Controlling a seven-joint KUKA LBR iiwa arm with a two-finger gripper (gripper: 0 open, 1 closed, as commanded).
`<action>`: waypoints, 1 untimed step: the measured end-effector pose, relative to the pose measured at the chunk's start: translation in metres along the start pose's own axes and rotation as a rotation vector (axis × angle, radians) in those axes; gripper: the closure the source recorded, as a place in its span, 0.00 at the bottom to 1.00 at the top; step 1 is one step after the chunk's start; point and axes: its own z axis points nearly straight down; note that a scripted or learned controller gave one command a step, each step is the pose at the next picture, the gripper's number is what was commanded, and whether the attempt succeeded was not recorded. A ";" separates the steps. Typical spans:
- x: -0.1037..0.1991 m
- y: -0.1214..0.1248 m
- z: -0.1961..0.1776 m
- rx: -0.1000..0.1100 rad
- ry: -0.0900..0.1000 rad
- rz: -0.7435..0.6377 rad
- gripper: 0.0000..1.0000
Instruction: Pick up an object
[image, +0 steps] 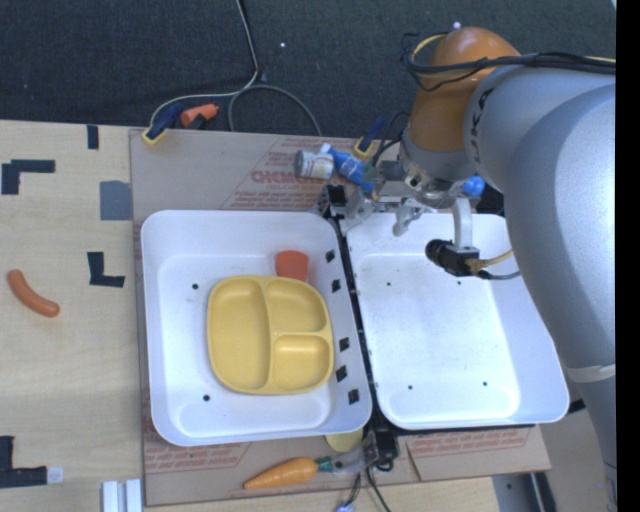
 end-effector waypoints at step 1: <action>-0.140 -0.009 0.039 0.001 -0.006 0.015 0.00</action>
